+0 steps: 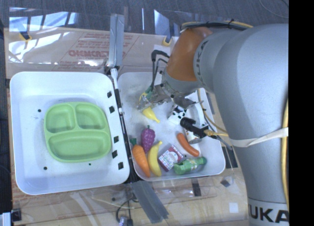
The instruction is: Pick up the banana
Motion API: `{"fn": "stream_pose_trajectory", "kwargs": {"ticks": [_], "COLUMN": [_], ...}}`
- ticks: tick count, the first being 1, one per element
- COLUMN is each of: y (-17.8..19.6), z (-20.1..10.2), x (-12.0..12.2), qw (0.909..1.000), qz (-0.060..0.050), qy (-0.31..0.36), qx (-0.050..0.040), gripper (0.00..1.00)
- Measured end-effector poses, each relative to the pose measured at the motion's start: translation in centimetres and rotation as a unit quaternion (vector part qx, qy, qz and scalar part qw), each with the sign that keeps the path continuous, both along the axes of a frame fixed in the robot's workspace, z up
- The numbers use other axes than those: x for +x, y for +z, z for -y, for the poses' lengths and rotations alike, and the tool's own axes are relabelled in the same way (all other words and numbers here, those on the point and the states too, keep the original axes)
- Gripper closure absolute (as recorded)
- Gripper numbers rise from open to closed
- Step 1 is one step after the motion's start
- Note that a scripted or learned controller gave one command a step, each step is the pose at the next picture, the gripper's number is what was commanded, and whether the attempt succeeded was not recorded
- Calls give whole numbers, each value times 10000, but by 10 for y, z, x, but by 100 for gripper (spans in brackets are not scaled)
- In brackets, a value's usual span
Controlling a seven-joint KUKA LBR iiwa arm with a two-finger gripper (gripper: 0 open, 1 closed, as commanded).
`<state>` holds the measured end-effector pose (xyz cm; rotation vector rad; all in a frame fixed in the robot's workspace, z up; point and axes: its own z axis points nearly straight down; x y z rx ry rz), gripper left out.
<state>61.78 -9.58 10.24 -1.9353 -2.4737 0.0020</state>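
The curved yellow plastic banana [155, 159] lies lengthwise toward the camera, well below the claw [158, 97]; the claw's state cannot be told.

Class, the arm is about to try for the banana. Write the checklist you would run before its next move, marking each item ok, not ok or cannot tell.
1. Banana in the right bin: ok.
2. Banana's top side uncovered: ok.
3. Space around banana: not ok, carrot and grapes crowd it.
4. Pincer above banana: not ok, it is nearer a smaller yellow item.
5. Pincer open: cannot tell.
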Motion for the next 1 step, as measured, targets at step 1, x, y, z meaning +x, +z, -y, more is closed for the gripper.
{"fn": "stream_pose_trajectory", "kwargs": {"ticks": [1], "y": [121], "z": [-38], "x": [27], "qw": [9998], "qz": [2], "qy": [-186], "qx": [2], "gripper": [100]}}
